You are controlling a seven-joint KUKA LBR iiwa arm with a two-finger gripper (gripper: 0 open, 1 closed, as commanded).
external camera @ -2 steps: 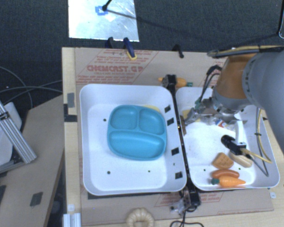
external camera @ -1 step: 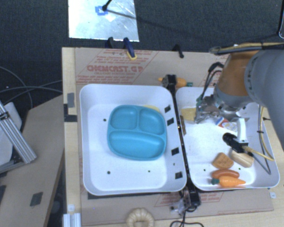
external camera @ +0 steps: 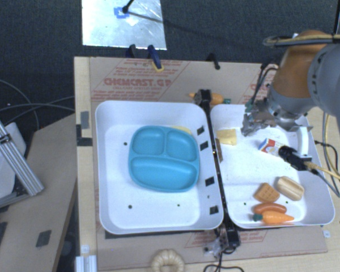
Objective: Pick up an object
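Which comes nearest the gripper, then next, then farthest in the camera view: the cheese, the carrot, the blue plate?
From the gripper:
1. Cheese, just to its left in the right bin.
2. Blue plate, in the left bin.
3. Carrot, at the right bin's near edge.

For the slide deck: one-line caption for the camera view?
KUKA arm's gripper low in the right bin near a yellow block; blue divided plate in the left bin.

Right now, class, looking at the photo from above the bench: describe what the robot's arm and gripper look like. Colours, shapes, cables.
The arm is a thick, rounded grey body with a broad orange band above the wrist. Thin dark cables loop over the orange section and run down towards the wrist. The gripper is a small grey metal assembly, darker than the arm, ending over the right white bin. No markings are legible.
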